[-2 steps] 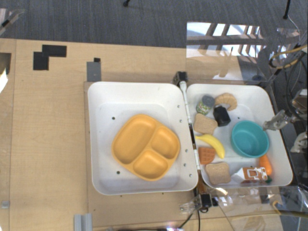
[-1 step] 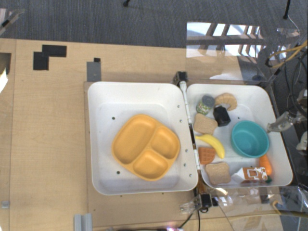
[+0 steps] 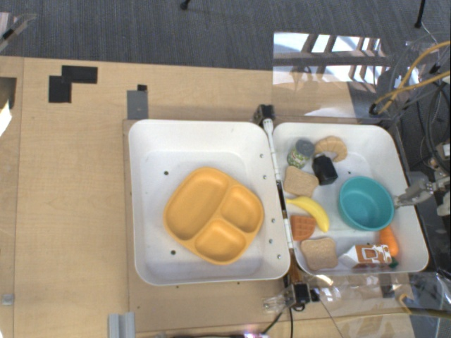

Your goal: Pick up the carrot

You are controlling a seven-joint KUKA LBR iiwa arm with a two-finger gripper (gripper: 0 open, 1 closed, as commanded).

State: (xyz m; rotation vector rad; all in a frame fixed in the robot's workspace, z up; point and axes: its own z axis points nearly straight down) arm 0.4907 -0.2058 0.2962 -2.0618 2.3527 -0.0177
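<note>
Just right of and below the teal bowl point(image 3: 366, 203), the carrot point(image 3: 388, 243) lies by the right bin's point(image 3: 409, 182) wall — a small carton point(image 3: 371, 255) at its left. Gripper point(image 3: 407, 198) at the bowl's right rim — finger spread cannot be told, nothing visibly held.

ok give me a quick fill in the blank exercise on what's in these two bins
1. The yellow divided plate lies in the ____ bin.
2. The carrot lies just below the ____ bowl.
3. The banana lies to the ____ of the bowl.
4. The plate has ____ compartments.

Missing words: left; teal; left; three
</note>
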